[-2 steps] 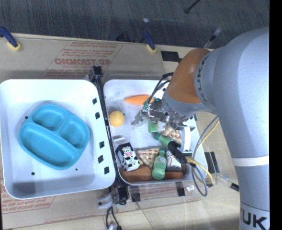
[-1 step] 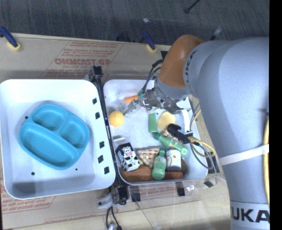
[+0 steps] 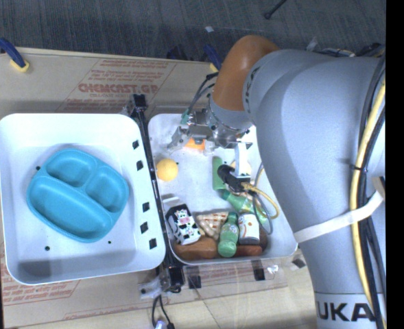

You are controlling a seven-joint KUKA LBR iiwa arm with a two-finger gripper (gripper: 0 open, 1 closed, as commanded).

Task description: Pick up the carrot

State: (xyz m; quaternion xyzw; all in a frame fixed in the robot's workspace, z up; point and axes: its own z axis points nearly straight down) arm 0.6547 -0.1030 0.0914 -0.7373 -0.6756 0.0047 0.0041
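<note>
An orange piece that looks like the carrot (image 3: 197, 143) lies at the far end of the right bin (image 3: 162, 125), mostly hidden by the wrist. My gripper (image 3: 190, 133) hangs right over it, low in the bin near its back left corner. Whether it touches the carrot cannot be made out. The grey arm with its orange band (image 3: 239, 60) covers the bin's right side.
A yellow ball (image 3: 167, 169) lies just in front of the gripper. Nearer the front of the right bin are green bottles (image 3: 228, 237), a cow-patterned toy (image 3: 182, 223), a pizza slice (image 3: 212, 221) and a brown loaf (image 3: 202, 251). The left bin (image 3: 23, 132) holds a blue divided plate (image 3: 77, 194).
</note>
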